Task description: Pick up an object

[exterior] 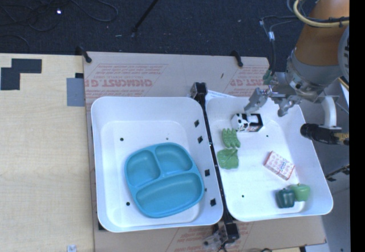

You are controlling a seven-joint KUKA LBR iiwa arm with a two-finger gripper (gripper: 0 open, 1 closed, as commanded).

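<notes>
My gripper (269,105) hangs over the back edge of the right bin (319,162), its two fingers spread apart with nothing between them. Just below and left of it lies a small black-and-white toy (247,122). Two green leafy pieces (230,147) lie near the bin's left wall. A pink-and-white patterned packet (279,165) sits right of centre, and a dark green and light green toy (293,195) rests in the front right corner.
The left bin (108,131) holds a blue divided plate (164,179). A black clamp bar (209,148) runs between the two bins. The arm's orange band (328,14) and grey wrist stand above the right bin's back right corner.
</notes>
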